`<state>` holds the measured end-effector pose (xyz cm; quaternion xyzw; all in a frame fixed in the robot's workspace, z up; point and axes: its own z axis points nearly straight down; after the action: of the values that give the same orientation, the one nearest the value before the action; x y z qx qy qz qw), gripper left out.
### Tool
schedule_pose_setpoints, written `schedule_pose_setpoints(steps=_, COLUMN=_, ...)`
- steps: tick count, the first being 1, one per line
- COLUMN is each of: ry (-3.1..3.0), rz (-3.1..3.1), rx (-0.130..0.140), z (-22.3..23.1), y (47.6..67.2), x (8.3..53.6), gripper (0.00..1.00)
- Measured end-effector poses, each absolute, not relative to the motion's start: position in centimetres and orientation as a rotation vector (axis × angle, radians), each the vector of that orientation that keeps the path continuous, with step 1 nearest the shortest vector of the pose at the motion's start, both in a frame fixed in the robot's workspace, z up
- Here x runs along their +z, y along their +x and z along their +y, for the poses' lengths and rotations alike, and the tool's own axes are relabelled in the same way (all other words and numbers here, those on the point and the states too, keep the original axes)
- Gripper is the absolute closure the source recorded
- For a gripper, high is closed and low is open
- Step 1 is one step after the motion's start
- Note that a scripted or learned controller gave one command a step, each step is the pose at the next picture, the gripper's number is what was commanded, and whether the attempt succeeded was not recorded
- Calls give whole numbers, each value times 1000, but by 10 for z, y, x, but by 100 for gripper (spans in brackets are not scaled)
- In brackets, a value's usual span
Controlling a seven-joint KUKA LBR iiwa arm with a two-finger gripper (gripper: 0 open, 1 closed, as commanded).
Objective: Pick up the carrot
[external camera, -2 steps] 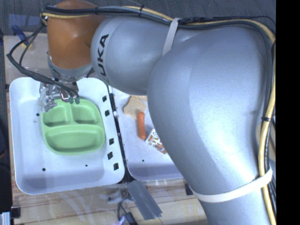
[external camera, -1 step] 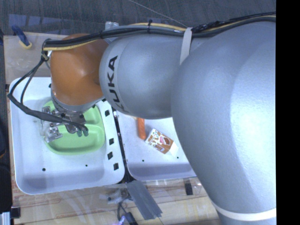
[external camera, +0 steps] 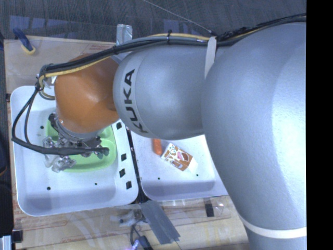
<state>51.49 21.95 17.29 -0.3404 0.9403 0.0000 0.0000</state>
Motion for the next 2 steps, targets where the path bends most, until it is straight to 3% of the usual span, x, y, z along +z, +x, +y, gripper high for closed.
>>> schedule_pose_setpoints(steps=2, ry=-1078, rz=2941, rx=0, z=223, y=517, x=195, gripper=100)
